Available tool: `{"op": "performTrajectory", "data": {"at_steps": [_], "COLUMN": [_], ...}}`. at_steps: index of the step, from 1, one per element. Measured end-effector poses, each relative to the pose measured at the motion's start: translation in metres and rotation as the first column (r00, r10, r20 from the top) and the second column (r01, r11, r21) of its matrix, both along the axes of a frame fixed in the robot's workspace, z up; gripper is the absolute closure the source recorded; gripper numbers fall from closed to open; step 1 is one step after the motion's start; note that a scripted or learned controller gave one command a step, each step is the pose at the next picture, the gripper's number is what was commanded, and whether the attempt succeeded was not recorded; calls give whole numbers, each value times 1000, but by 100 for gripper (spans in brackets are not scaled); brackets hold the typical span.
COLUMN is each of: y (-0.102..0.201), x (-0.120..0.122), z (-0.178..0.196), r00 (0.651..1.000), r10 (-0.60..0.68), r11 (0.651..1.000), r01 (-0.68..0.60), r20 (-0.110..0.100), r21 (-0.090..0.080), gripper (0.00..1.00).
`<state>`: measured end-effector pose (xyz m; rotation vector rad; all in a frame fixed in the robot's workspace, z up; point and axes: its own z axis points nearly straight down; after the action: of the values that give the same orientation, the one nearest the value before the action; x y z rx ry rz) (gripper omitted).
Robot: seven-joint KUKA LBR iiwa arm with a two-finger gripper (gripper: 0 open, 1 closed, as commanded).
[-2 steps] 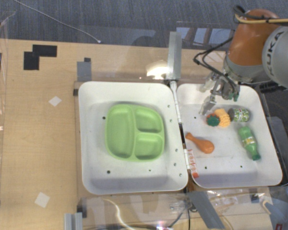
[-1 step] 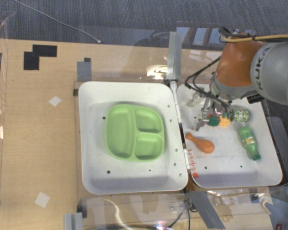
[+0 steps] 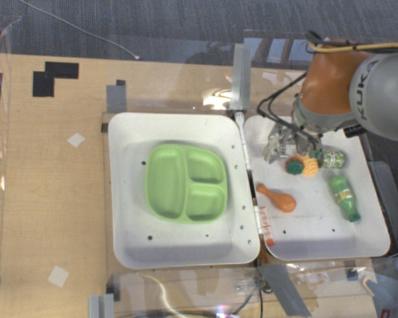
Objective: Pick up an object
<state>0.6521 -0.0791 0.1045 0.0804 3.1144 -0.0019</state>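
Note:
In the right bin [image 3: 358,244] lie a yellow-and-green toy fruit [image 3: 302,166], a small clear bottle with a green label [image 3: 329,158], a green bottle [image 3: 343,197] and an orange drumstick-shaped toy [image 3: 279,199]. My gripper [image 3: 284,152] hangs over the bin's upper left part, just left of the toy fruit, pointing down. It is open, and nothing shows between its fingers. The orange wrist band [image 3: 328,78] rises behind it and hides part of the bin's back edge.
The left bin [image 3: 129,244] holds a light green divided plate [image 3: 186,182]. A metal divider [image 3: 241,78] stands between the two bins at the back. Black cables [image 3: 278,98] loop off the wrist above the right bin.

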Motion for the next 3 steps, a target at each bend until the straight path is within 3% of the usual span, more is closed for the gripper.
{"op": "performTrajectory", "data": {"at_steps": [1,2,3], "y": [53,130,159], "x": [-7,-82,-123], "z": [86,116,80], "r00": [966,765,341], "r10": [-259,-643,-940], "r11": [966,765,341], "r01": [260,643,940], "r20": [-11,-22,-26], "r21": [7,9,4], "gripper": [100,100,100]}}
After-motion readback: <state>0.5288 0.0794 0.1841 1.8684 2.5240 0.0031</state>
